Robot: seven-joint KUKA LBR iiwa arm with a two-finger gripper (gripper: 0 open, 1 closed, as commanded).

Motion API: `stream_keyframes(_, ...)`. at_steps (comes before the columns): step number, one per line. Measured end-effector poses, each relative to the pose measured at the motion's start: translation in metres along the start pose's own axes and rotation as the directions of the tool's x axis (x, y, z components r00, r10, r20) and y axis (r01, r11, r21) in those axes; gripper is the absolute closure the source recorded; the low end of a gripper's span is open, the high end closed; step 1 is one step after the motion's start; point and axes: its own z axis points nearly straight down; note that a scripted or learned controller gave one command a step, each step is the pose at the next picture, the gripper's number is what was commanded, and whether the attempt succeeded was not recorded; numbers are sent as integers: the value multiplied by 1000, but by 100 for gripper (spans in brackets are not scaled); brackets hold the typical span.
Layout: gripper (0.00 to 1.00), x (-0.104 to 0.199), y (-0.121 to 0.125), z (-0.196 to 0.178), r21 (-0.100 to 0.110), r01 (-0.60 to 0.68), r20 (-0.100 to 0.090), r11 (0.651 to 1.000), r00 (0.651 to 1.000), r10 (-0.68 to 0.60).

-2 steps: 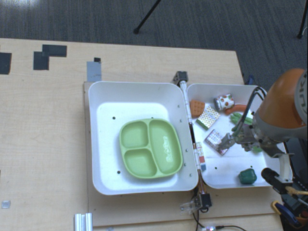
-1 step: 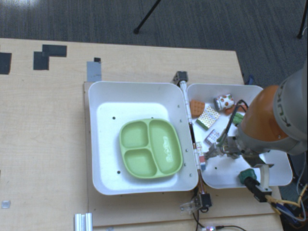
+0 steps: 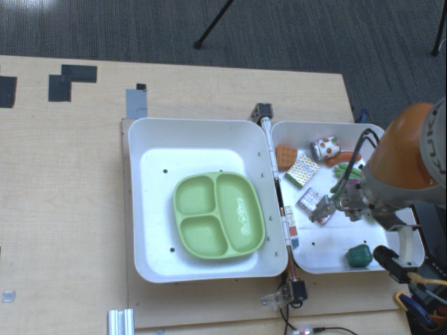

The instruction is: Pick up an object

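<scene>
Down in the right bin (image 3: 307,255), the gripper (image 3: 323,213) sits low over the white floor, and whether it is open or closed cannot be told. Touching or just beside it lies a small grey-and-white packet (image 3: 309,199). Near, toward the bin's far side, are a checkered pad (image 3: 302,168), an orange piece (image 3: 284,156) and a small printed can (image 3: 325,147). A dark green lump (image 3: 359,255) rests near the front wall. Across the divider, the left bin (image 3: 150,208) holds a green three-compartment plate (image 3: 218,215).
</scene>
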Motion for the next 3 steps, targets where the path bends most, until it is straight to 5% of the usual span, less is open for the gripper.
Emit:
stream_keyframes(1, 0, 3, 0, 63, -3, -5, 2, 1000, 1000, 5)
stream_keyframes(2, 0, -6, 0, -14, 0, 0, 0, 1000, 1000, 0)
stream_keyframes(3, 0, -5, 1, 63, -3, -4, 0, 1000, 1000, 4)
